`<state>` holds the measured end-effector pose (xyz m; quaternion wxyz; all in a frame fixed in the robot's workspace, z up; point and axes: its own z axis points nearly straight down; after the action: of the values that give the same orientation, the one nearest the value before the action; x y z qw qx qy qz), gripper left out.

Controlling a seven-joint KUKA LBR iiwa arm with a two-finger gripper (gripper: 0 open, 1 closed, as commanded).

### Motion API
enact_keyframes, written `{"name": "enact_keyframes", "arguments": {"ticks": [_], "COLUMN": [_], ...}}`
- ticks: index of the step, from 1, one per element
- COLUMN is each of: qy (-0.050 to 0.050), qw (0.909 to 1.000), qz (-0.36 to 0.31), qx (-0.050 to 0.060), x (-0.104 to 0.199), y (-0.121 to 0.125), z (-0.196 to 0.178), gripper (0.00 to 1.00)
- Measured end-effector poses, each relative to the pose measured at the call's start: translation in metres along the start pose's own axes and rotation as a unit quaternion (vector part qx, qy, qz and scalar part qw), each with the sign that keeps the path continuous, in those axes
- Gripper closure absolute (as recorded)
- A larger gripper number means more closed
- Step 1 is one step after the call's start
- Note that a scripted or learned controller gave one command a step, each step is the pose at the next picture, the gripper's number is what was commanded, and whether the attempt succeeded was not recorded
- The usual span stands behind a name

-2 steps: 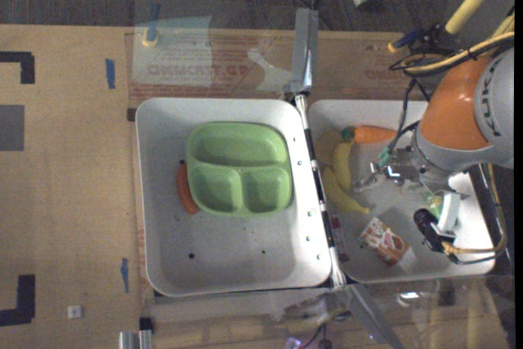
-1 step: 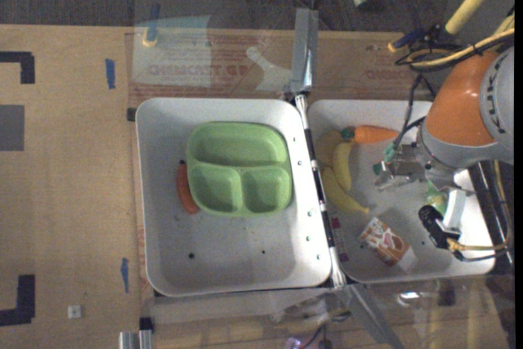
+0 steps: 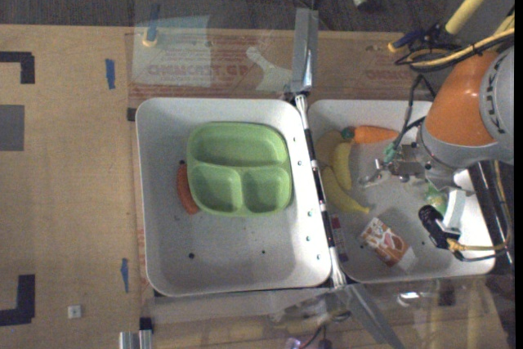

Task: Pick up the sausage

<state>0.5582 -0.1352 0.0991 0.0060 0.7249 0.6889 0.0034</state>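
My gripper [image 3: 377,173] over right bin [image 3: 482,261], grip state unclear. Sausage [image 3: 186,188] beside green tray [image 3: 239,167]: likely light, smooth, rollable; pinch mid-length.

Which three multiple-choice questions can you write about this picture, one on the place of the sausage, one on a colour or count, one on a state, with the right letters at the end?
1. Where does the sausage lie?
A. In the left bin, beside the green tray's left edge
B. In the right bin
C. On the bench outside the bins

2. How many compartments does the green tray have?
A. Two
B. Three
C. Five

3. Where is the tool now?
A. Over the right bin, near the banana
B. On the sausage
C. Over the green tray

Answers: 1 A, the sausage touches or nearly touches the tray's left side. 2 B, one long and two small. 3 A, the sausage lies untouched in the other bin.
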Motion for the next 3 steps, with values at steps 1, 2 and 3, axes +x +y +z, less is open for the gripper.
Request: {"name": "enact_keyframes", "arguments": {"ticks": [1, 2, 3], "qy": [0.000, -0.001, 0.000], "qw": [0.9946, 0.9762, 0.9572], "qz": [0.103, 0.217, 0.289], "qx": [0.006, -0.007, 0.008], "x": [-0.083, -0.047, 0.106], "y": [-0.045, -0.060, -0.060], "z": [-0.072, -0.012, -0.086], "gripper": [0.00, 0.00, 0.00]}}
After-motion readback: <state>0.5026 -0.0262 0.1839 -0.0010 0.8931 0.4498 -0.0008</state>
